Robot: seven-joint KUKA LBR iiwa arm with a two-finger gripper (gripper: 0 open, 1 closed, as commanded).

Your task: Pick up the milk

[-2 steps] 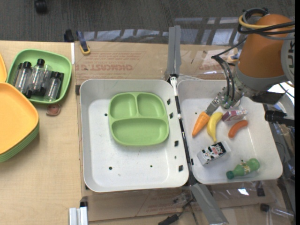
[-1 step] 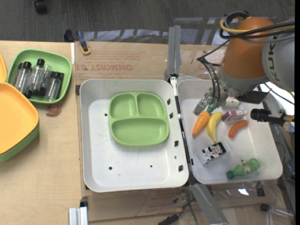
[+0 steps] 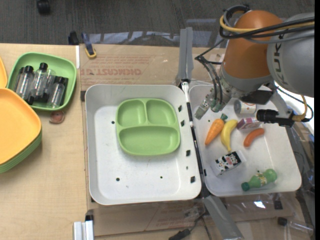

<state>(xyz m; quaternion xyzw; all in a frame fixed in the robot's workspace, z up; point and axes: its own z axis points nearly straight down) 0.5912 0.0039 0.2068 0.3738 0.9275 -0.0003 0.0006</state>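
Note:
The milk (image 3: 228, 162) is a small carton with black and white cow patches, lying on its side in the lower middle of the right bin (image 3: 285, 184). My gripper (image 3: 209, 107) hangs over the bin's upper left corner, well above and behind the milk. Its two fingers stand apart with nothing between them. An orange carrot (image 3: 215, 129) and a yellow banana (image 3: 228, 133) lie between the gripper and the milk.
A red sausage-like item (image 3: 253, 136), a small pink and white box (image 3: 246, 123) and a green bottle (image 3: 260, 179) also lie in the right bin. The left bin (image 3: 100, 179) holds a green divided plate (image 3: 148, 126). Outside the bins on the left are a green tray of vials (image 3: 42, 80) and stacked yellow plates (image 3: 17, 131).

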